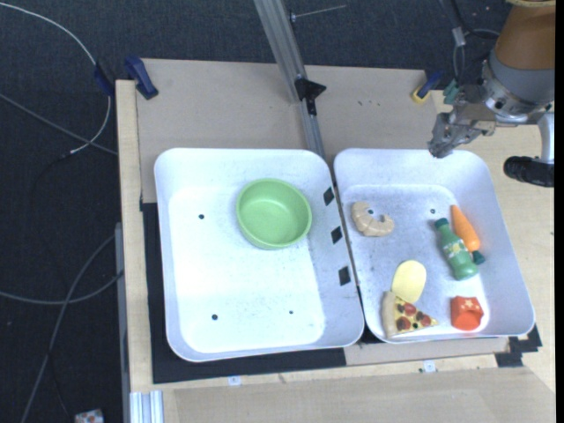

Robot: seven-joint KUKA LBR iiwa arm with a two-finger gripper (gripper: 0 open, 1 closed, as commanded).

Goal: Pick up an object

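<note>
The right bin [493, 179] holds several toy foods: a tan bagel piece [373, 219], a green bottle [456, 250], an orange carrot [465, 226], a yellow oval piece [409, 280], a pizza slice [404, 315] and a red pepper [467, 312]. My gripper [443, 143] hangs over the far rim of that bin, above and behind all the items, with nothing seen between its fingers. The arm's grey wrist and orange band rise toward the top right corner.
The left bin [189, 236] holds a green bowl [274, 212]. A slanted metal pole [284, 42] runs down to the gap between the bins. Blue clamps [139, 77] sit at the bench's far corners. Cables lie on the dark floor.
</note>
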